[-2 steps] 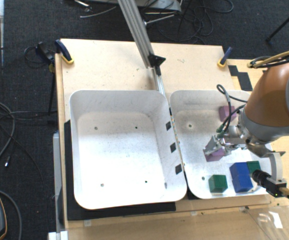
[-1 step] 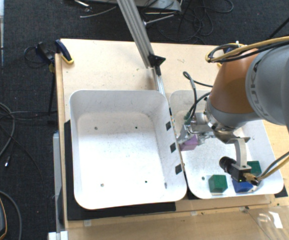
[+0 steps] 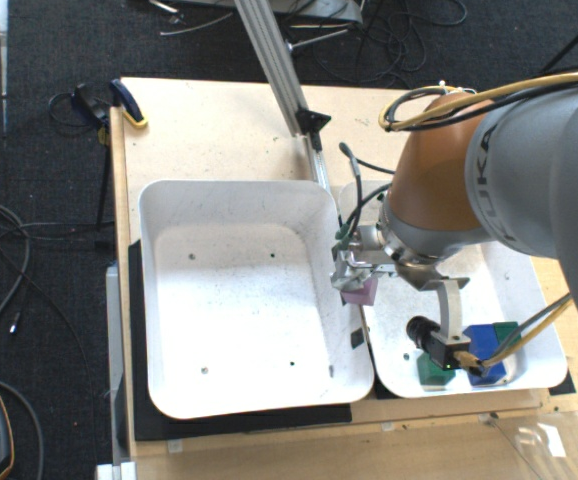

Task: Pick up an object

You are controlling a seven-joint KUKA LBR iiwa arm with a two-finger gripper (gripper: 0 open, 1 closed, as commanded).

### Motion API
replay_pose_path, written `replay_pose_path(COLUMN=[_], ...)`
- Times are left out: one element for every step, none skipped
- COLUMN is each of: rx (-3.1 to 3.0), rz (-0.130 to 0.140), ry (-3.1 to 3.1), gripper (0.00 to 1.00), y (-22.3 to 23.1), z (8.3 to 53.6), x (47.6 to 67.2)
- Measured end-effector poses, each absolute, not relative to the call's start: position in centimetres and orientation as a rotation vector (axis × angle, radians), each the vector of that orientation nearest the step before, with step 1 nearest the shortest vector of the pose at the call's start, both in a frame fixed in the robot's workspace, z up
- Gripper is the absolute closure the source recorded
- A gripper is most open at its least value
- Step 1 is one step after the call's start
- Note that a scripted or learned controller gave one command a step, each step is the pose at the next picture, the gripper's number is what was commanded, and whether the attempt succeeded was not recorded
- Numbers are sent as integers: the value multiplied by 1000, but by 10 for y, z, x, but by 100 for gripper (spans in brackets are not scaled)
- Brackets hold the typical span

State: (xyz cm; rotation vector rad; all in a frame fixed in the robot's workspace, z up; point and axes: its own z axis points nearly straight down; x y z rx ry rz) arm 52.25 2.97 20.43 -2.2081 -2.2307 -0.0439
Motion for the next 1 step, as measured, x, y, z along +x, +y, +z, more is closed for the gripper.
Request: replay_pose_path(rx=[-2221], rz=[-6], ry=[-2228], gripper=[100], y=[19], z=[241], x=[520])
